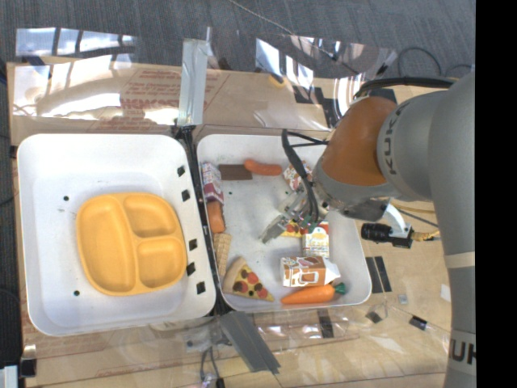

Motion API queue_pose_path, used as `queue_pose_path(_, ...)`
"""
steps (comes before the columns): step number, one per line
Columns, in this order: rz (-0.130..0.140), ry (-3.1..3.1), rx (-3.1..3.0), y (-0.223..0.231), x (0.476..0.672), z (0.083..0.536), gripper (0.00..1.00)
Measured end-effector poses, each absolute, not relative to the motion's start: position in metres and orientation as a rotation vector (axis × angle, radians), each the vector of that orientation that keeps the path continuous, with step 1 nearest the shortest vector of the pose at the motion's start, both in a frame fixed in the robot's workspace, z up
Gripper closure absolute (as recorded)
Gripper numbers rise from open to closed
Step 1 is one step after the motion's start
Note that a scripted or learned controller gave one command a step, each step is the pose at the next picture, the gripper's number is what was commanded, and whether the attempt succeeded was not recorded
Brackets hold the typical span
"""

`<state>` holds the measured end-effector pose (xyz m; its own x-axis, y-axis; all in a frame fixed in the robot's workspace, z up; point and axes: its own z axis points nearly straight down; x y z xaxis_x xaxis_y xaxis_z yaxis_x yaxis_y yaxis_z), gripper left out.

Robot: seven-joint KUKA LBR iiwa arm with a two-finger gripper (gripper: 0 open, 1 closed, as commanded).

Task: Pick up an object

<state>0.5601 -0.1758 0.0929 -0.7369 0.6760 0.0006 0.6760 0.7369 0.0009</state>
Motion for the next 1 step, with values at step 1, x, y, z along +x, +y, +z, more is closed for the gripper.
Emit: queue_pose_path(1, -0.001, -2.930, -1.143, -0.1952, 0.6158, 0.0936, 0.00)
